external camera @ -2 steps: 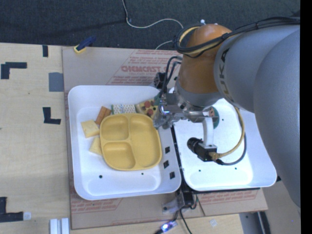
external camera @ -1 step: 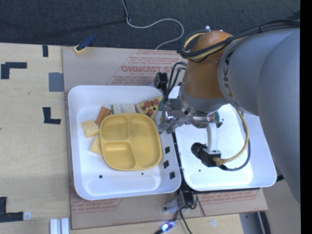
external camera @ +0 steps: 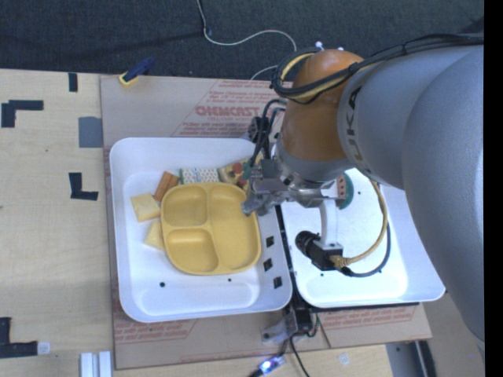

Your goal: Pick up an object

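A yellow divided plate (external camera: 210, 228) lies in the left bin (external camera: 137, 289), taking up much of its middle. Two pale yellow blocks (external camera: 145, 207) and an orange-brown piece (external camera: 166, 184) lie at the plate's left and upper-left edge. A speckled green-and-white item (external camera: 200, 176) and a small multicoloured object (external camera: 233, 170) sit along the plate's far edge. My gripper (external camera: 255, 200) hangs over the plate's upper-right rim, near the bin's right wall. The wrist hides its fingertips.
The right bin (external camera: 409, 277) holds a small teal and red object (external camera: 344, 192), partly hidden by the arm. The large grey arm covers the upper right of the view. Cardboard lies under both bins. A blue-and-yellow clip (external camera: 135, 71) rests at the cardboard's far left corner.
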You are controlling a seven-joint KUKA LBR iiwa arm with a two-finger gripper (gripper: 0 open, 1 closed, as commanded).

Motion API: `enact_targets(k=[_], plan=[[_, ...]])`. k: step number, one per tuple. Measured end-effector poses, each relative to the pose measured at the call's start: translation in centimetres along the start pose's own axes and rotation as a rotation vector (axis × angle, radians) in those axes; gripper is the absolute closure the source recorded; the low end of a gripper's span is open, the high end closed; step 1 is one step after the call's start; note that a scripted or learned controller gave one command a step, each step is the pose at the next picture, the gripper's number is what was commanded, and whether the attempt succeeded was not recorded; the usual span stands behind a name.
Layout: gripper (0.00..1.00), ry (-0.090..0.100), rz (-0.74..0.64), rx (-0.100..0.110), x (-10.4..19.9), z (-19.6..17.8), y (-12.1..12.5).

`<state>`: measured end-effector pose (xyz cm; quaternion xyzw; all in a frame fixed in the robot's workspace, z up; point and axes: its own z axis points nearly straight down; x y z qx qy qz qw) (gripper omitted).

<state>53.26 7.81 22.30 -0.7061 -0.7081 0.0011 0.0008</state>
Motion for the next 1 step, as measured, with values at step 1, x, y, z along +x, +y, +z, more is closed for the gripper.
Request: enact_targets(k=[1], plan=[[1.0,-0.001,0.003,0.001,-1.82,0.72,0.29]])
